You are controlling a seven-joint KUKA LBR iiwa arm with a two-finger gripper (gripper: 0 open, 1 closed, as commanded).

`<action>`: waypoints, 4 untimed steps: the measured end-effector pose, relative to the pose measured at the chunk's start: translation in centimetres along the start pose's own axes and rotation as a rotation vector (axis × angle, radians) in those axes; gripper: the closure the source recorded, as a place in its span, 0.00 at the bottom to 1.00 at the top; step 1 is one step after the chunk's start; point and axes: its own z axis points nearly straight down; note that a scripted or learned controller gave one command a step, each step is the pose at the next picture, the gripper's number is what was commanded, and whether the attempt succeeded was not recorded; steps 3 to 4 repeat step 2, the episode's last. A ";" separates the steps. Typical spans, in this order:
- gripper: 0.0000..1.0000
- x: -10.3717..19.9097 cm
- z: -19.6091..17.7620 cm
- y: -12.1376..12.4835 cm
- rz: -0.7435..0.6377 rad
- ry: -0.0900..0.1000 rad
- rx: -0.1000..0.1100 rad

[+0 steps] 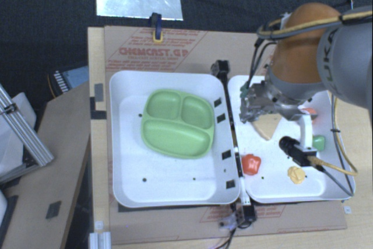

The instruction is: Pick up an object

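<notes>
Arm: we see the grey arm (349, 61) reaching in from the right, its orange band bulging above the right bin.
Gripper: the gripper (249, 107) sits low over the upper left part of the right bin, close to the divider between the two bins.
Pincer state: we cannot tell whether it is wide or narrow, as the wrist and cables hide it from above; we see nothing held in it.
Right bin: the right bin (274, 188) is shallow and white, and it holds the loose things that could be picked.
Tan wedge: a tan wedge (267, 126) lies just beside the gripper, on its lower right. We cannot tell whether the two touch.
Red-orange piece: a red-orange piece (250, 164) lies near the bin's lower left corner, close to the divider and apart from the wedge.
Yellow piece: a small yellow piece (296, 174) lies near the front wall, to the right of the red-orange one.
Green piece: a small green piece (318, 141) lies toward the bin's right side, above the yellow one.
Left bin: the left bin (125, 143) holds a green divided plate (178, 123), flat and roughly centred, well apart from the gripper.
Under the bins: both stand on a printed cardboard sheet (157, 51).
</notes>
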 end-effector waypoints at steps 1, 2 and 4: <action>1.00 5.1 -0.9 -1.8 -0.002 0.001 -0.001; 1.00 10.0 -0.8 -4.4 0.001 0.000 -0.001; 1.00 10.0 -0.8 -4.4 0.001 0.000 -0.001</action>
